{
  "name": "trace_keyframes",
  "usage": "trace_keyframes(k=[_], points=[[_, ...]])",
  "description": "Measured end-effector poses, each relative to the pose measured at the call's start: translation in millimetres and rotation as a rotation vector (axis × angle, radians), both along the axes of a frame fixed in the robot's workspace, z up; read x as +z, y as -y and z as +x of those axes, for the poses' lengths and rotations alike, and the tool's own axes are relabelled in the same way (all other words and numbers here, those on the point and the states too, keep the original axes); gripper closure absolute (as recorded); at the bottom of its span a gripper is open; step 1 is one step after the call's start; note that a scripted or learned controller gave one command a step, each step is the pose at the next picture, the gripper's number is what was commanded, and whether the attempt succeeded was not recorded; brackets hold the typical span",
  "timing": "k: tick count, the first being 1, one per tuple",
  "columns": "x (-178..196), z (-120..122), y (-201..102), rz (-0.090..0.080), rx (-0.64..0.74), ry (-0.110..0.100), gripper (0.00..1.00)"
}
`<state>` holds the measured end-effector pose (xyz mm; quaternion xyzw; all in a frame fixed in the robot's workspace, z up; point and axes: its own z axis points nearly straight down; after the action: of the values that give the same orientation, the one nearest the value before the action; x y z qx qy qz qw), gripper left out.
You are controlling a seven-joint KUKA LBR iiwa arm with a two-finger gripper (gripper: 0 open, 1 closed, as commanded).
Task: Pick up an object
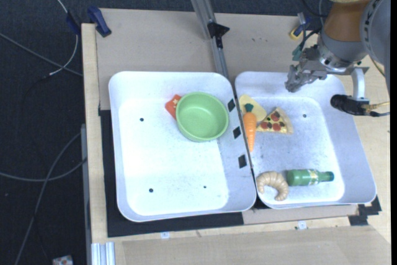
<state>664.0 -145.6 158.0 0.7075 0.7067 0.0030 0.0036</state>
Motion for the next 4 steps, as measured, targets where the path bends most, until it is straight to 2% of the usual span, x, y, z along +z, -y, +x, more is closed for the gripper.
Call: trace_keyframes(k=[1,2,3,4], points=[[64,1,9,0.0,0.0,0.002,1.0],[97,3,8,0.0,0.003,-0.001,1.0],[100,-16,-48,0.008,0.007,-0.018,1.0],[106,-40,-101,0.008,0.007,-0.021,1.0]])
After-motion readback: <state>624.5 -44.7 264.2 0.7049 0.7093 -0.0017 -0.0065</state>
